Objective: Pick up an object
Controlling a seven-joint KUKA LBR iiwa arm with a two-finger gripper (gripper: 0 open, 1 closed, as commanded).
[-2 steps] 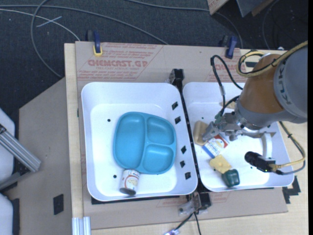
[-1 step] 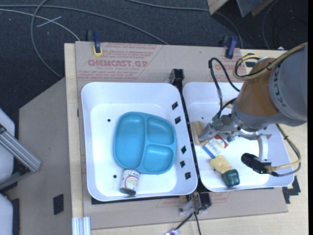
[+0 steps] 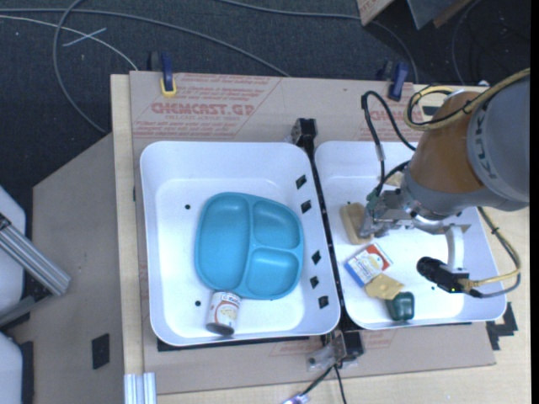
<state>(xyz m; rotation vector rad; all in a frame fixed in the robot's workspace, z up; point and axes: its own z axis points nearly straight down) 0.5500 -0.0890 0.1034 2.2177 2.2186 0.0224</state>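
- We see the gripper (image 3: 376, 215) low in the right bin (image 3: 347, 168), near that bin's left wall. Its metal body hides the tips, so we cannot tell whether it is released or clenched, nor whether it holds anything.
- Just beside it, on its left in the view, lies the tan block (image 3: 350, 223). The block's right edge meets the gripper in the picture, but we cannot say whether the two truly touch.
- The tan block rests on the bin floor with its long axis running roughly from the far side of the bin toward the near side, leaning a little.
- Nearer to us lies a blue-and-white packet (image 3: 368, 265), turned at a slant, close to the block but apart from it.
- Beyond the packet, toward the near rim, a yellow lump (image 3: 383, 288) sits just beside a dark green piece (image 3: 402, 306).
- The grey and orange arm (image 3: 455, 162) crosses the right half of this bin and covers part of its floor.
- In the left bin (image 3: 164, 225), a blue divided plate (image 3: 250, 245) lies flat in the middle, and a small can (image 3: 223, 311) lies on its side at the plate's near edge.
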